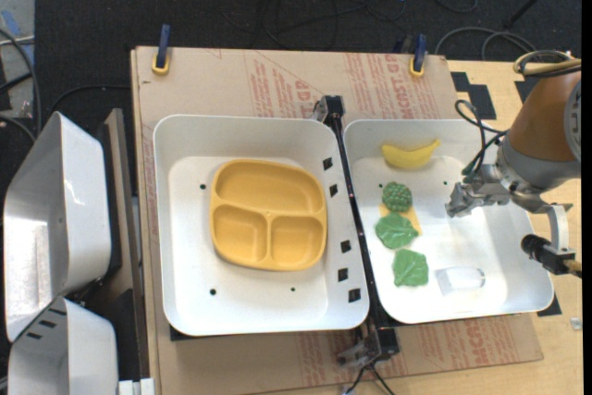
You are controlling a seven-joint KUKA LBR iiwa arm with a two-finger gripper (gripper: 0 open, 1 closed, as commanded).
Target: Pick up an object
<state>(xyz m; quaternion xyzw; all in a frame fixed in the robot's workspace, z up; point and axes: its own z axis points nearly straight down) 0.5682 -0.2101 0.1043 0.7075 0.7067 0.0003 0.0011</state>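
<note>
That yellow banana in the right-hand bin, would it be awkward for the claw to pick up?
Probably a little. The banana looks like smooth moulded plastic, so likely light, stiff and somewhat slippery. Its curved shape lies flat on the bin floor, so it seems unlikely to roll, though a nudge might spin it. The gripper hangs to its lower right.

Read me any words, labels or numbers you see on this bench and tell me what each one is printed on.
No text reads in full.
Red lettering repeats in diagonal lines across the brown cardboard sheet under the two shallow white bins: too blurred and turned to read.
Red lettering on the cardboard's front strip: also unreadable.
The yellow divided plastic plate, yellow toy banana and green toy vegetables carry no visible text.
</note>
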